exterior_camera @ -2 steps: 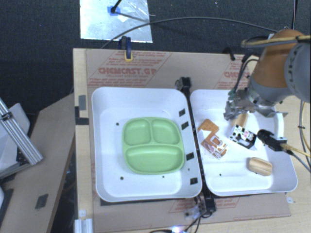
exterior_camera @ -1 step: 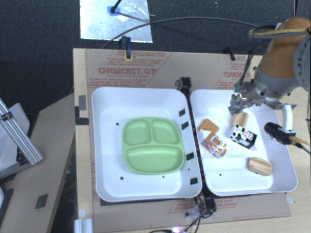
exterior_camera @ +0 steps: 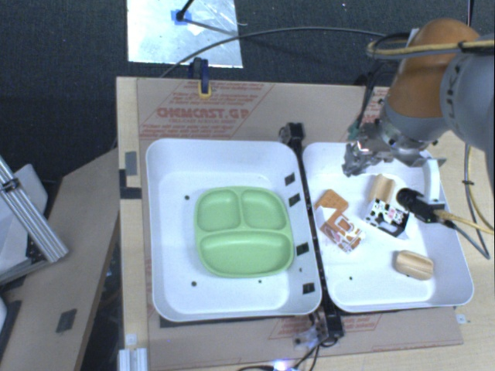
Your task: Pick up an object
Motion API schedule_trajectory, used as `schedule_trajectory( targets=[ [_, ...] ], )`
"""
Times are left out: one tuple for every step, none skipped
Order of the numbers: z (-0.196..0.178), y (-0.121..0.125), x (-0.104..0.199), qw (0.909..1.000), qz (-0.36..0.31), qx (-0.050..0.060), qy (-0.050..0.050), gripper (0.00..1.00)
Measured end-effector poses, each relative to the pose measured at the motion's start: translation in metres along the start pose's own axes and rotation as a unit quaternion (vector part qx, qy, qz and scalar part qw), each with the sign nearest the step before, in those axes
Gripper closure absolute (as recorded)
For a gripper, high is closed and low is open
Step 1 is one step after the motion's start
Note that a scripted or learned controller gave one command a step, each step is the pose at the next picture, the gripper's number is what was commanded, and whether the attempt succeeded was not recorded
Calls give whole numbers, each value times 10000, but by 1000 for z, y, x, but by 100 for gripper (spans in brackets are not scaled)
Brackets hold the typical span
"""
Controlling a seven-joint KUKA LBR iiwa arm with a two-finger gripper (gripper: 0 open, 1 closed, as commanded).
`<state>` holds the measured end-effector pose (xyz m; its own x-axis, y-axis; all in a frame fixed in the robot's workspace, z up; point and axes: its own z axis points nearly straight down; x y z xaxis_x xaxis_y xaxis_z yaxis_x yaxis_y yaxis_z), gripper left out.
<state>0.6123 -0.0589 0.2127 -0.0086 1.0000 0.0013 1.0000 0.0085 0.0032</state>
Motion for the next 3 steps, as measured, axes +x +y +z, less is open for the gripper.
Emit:
schedule_trajectory(
  targets=[
    [0,16,45,10000,-2,0,0,100],
    [-12,26,105,10000,-10,-3,7,100],
    [-12,32,148,10000,-3,2,3,100]
  ],
)
